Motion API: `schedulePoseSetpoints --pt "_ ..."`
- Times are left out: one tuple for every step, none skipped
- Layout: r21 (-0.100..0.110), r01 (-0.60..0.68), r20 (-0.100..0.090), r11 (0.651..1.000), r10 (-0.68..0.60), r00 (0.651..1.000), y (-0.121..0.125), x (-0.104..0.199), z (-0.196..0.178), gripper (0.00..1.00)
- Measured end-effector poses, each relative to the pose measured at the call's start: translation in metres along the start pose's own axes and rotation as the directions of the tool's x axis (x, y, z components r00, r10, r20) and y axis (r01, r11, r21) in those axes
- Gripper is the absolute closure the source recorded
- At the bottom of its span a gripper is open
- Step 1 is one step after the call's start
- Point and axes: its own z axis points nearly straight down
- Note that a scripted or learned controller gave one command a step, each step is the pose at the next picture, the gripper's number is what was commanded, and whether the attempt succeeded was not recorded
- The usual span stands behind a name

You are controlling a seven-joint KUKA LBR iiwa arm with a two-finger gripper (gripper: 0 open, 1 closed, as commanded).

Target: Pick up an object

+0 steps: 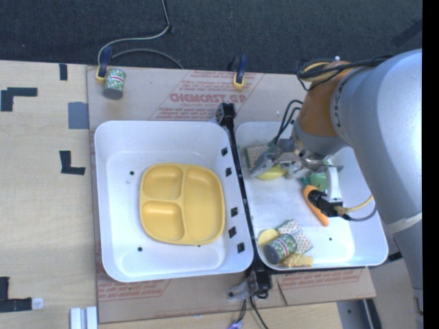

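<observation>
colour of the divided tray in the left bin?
Yellow. The divided tray lies in the left bin, clearest in the camera view.

I see my robot arm. It is big, round and smooth, and it is shiny grey. Near the wrist it has a wide orange band. Thin yellow and black cables loop over the top of that band. Below the band sits the gripper, made of small grey metal parts. More thin cables run beside it.
</observation>
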Motion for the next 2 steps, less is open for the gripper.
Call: schedulePoseSetpoints --pt "0.001 0.001 0.002 1.000 -0.001 1.000 -0.0001 -0.0002 -0.0100 1.00" --pt "0.001 0.001 0.002 1.000 -0.001 1.000 -0.0002 -0.0003 -0.0099 0.00"
